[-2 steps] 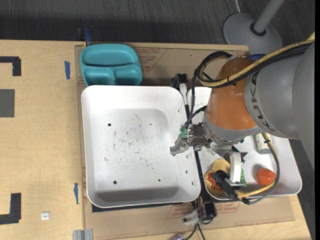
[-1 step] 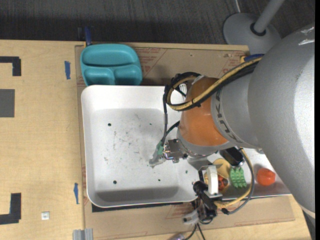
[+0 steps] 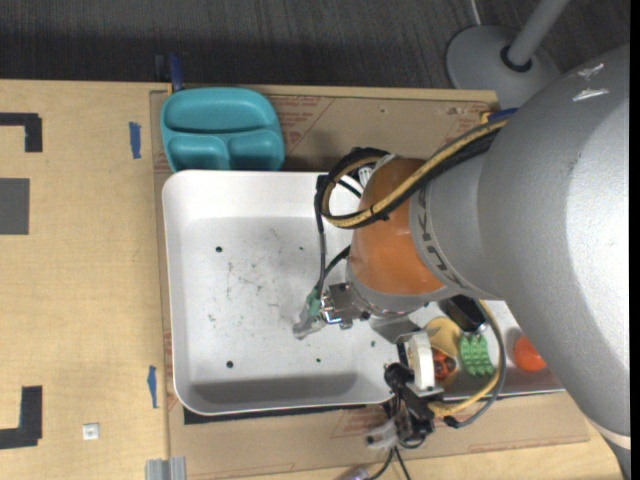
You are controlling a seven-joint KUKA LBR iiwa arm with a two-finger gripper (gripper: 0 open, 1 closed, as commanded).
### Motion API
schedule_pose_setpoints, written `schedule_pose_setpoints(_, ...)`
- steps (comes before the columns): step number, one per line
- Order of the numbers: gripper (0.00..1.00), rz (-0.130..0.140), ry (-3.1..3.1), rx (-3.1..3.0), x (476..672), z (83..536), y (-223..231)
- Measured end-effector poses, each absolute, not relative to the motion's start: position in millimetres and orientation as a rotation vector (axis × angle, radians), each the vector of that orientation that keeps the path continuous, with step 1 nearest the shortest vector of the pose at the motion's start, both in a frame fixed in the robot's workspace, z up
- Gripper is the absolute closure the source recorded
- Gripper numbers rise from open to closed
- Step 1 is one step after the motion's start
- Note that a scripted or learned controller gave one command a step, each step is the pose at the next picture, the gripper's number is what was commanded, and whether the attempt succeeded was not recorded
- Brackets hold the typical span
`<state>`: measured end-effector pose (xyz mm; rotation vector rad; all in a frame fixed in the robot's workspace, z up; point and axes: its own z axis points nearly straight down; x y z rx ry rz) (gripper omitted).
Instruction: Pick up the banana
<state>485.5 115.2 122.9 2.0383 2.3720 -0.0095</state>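
My gripper (image 3: 306, 322) hangs low over the middle of the left white bin (image 3: 200, 268), at the end of the grey arm with its orange band (image 3: 392, 238). Nothing lies on the bin floor beneath or beside it. A yellow piece (image 3: 446, 336), possibly the banana, peeks out below the arm in the right bin, well to the right of the gripper. The arm hides most of it.
A teal divided tray (image 3: 222, 130) stands behind the left bin. In the right bin (image 3: 545, 380) lie a green block (image 3: 478, 353), an orange object (image 3: 528, 354) and a white-and-red item (image 3: 426, 364). Cables loop around the wrist and hang over the front edge.
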Motion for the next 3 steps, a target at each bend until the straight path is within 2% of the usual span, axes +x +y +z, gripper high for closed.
schedule_pose_setpoints(1,0.0,-0.001,2.404,2.025,481.5,111,136)
schedule_pose_setpoints(2,0.0,0.0,2.391,2.039,478.9,170,201)
schedule_pose_setpoints(3,0.0,0.003,2.581,1.791,479.8,86,219)
